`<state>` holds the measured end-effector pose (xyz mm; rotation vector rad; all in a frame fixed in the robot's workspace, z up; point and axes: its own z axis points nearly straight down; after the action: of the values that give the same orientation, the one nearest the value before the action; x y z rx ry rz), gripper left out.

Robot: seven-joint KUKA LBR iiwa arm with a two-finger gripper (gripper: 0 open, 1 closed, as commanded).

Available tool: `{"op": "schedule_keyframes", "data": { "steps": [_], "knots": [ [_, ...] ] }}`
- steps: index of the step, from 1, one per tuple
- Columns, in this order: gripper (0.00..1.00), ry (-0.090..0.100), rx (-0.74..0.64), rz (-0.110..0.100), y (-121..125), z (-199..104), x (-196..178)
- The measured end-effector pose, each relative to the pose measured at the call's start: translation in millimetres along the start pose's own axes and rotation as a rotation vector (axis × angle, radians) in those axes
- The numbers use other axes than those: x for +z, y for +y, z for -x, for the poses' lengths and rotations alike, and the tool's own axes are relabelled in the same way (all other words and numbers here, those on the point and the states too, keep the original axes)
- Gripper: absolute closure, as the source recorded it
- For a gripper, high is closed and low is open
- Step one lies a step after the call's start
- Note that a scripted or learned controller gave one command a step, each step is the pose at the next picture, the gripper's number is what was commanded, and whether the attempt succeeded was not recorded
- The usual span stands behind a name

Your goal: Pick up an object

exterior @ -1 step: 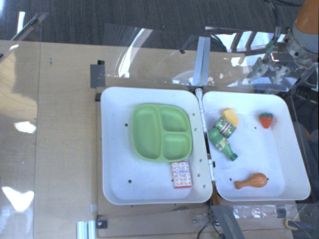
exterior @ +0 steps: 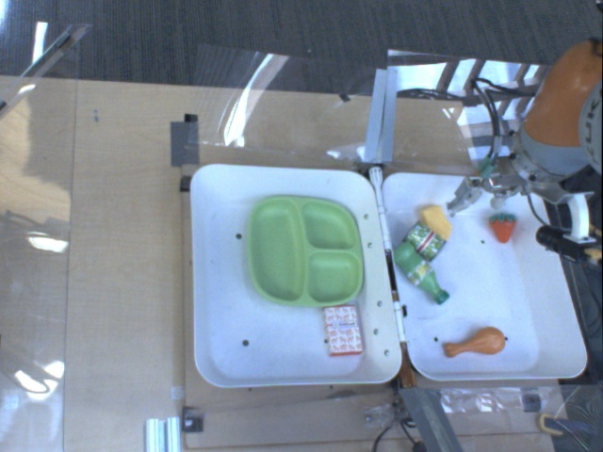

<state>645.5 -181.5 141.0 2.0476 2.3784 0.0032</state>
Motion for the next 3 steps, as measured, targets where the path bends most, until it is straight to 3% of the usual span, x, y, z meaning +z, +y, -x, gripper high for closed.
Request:
{"op": "schedule_keyframes", "data": {
  "steps": [1,2,3],
  "knots": [
    [0.0,0.0,-0.255,0.004,-14.8,-86.8,41.9],
    [0.0,0.0,0.184,0.0,28.4,-72.0,52.8],
    [1.0,-0.004,0.179,0.006,30.5,-72.3,39.8]
  ]
}}
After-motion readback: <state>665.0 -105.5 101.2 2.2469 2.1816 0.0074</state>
